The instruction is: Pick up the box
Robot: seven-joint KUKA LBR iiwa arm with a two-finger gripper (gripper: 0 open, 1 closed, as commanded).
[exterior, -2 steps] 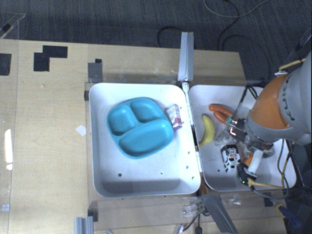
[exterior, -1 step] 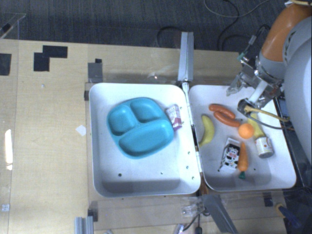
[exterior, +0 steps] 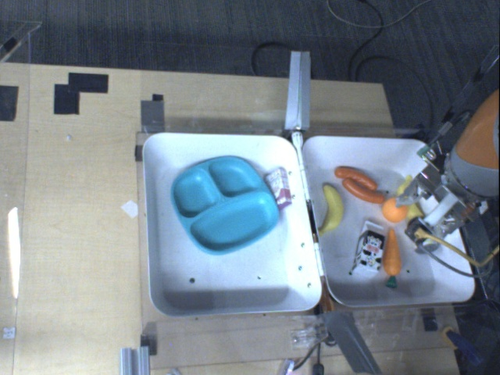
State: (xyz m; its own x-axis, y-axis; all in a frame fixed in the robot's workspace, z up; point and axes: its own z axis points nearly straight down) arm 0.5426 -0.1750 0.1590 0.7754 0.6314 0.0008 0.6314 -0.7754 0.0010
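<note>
- Box [exterior: 373,248], small, white w/ dark print, lies flat on the floor of the right bin [exterior: 437,281], towards its near edge. It is touching or just beside a carrot [exterior: 391,258] on its right, so a clean grab probably needs an approach from the box's freer left side or from above.
- Gripper [exterior: 419,229] hovers by the right bin's right edge, near the box but apart from it, w/ the carrot between them. Can't tell if it is apart or closed, as the tool is a blur of metal and cable at this angle. Nothing is seen clamped in it, so the pick looks not yet made.
- Orange ball [exterior: 394,210] sits just beside the gripper, towards the bin's middle, close enough to be knocked on a descent.
- Banana [exterior: 333,208] rests along the right bin's left wall, and a red-orange sausage [exterior: 358,184] lies farther back. Both are well clear of the box, prob. no hindrance.
- Blue divided plate [exterior: 225,203] takes the middle of the left bin [exterior: 234,283]. A pink-and-white packet [exterior: 280,187] is wedged btw. the plate and that bin's right wall.
- Arm [exterior: 478,143] shows its orange band over the right bin's far right corner.
- Cables [exterior: 355,10] trail across the dark floor beyond the bench [exterior: 70,209].
</note>
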